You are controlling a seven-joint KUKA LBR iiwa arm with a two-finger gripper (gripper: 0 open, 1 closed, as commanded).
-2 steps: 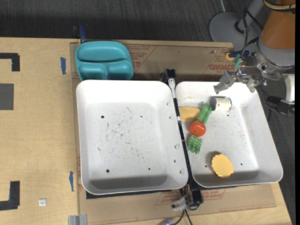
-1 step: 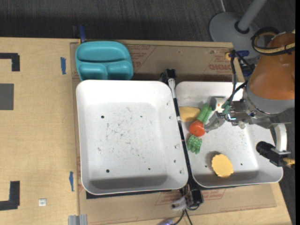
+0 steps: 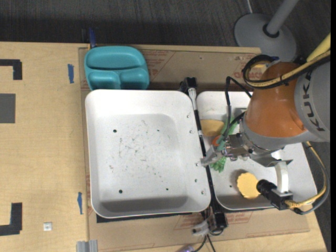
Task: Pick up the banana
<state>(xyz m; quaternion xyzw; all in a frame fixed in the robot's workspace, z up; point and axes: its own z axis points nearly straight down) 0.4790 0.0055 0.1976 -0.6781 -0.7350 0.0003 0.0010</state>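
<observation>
Your gripper sits low at the right bin's left edge; you cannot tell its state.

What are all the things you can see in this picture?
Shallow white plastic bins: two, white, side by side on the bench; left bin, right bin.
Teal plastic divided tray: one, teal, behind the left bin.
Round yellow object: one, yellow, near the front of the right bin.
Pale yellow object: one, yellowish, in the right bin's back left part, partly hidden by the arm.
Green item: one, green, at the right bin's left edge, under the tool.
Grey floor stand: one, grey, behind the bench.
Arm: one, grey with orange band, over the right bin.
Tool: one, above the green item.
</observation>
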